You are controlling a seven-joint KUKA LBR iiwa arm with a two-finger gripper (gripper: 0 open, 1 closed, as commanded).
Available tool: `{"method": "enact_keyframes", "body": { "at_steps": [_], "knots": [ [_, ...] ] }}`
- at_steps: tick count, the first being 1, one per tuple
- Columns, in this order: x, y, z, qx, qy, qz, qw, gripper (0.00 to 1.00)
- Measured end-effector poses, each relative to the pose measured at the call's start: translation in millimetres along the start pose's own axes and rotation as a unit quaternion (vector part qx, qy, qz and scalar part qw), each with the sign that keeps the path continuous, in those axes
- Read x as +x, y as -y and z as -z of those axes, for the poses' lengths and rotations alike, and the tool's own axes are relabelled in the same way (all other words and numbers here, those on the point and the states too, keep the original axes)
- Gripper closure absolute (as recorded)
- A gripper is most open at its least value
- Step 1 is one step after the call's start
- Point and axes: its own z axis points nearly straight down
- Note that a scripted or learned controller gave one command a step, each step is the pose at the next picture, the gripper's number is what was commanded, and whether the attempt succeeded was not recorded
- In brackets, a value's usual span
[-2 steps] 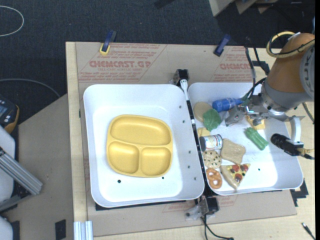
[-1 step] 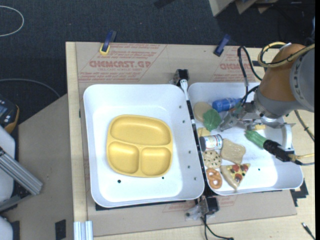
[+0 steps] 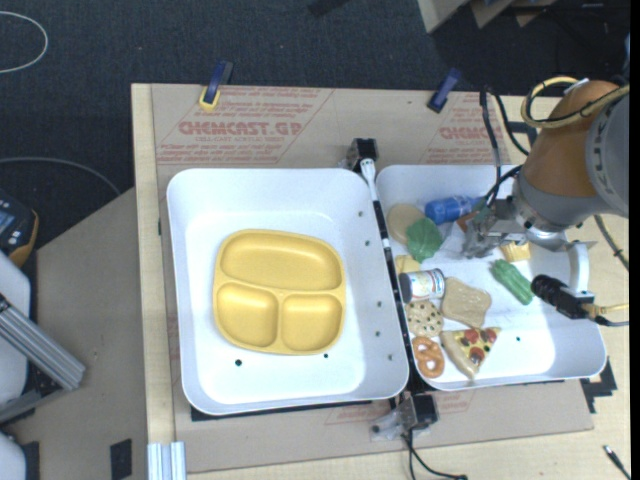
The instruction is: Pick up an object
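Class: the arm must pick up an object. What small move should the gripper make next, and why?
Probably a short straight descent. The gripper hangs low in the right white bin, close by the blue plastic bottle and the green leaf-shaped toy, with nothing visibly between its fingers. That is only a judgement; its fingertips are hard to see.

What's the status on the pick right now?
Gripper low over right bin, nothing visibly held. Blue bottle and green pickle close by. Toy food crowds the bin's left side.

Arm (image 3: 580, 158) cut off at right edge; gripper (image 3: 487, 230) jaws too small to tell.
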Motion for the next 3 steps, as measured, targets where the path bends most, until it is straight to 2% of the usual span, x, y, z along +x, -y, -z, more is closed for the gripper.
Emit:
{"method": "enact_keyframes", "body": {
  "at_steps": [2, 3],
  "knots": [
    [-8, -1, 126, -0.004, 0.002, 0.001, 1.0000, 1.00],
    [-8, -2, 130, -0.002, 0.001, 0.001, 1.0000, 1.00]
  ]
}}
